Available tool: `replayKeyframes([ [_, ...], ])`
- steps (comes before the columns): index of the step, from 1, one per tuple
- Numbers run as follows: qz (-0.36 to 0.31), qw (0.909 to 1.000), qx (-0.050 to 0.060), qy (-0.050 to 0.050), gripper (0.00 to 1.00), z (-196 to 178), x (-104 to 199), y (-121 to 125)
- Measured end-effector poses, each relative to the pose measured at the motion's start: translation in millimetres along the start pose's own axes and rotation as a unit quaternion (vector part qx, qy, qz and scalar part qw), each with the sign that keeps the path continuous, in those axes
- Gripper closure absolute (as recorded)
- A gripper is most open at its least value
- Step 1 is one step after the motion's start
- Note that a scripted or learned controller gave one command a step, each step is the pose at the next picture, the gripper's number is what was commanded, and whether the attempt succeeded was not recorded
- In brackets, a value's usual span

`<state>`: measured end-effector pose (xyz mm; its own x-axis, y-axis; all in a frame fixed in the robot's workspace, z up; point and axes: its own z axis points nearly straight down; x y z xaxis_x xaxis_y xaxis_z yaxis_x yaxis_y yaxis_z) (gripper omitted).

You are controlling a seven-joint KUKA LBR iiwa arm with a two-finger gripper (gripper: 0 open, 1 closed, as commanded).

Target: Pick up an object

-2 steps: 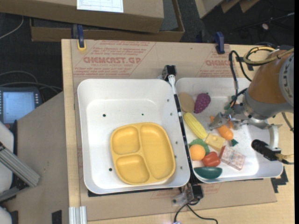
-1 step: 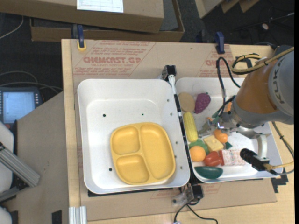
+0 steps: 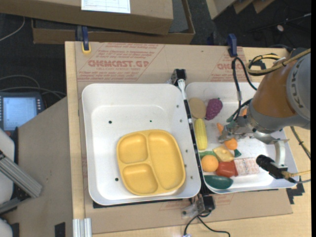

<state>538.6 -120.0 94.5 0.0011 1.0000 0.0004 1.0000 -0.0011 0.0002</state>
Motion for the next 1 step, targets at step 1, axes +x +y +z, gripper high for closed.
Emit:
replayKeyframes([
  [1, -0.005, 1.0, -0.004, 0.001, 1.0, -95.4, 79.8, 3.8],
])
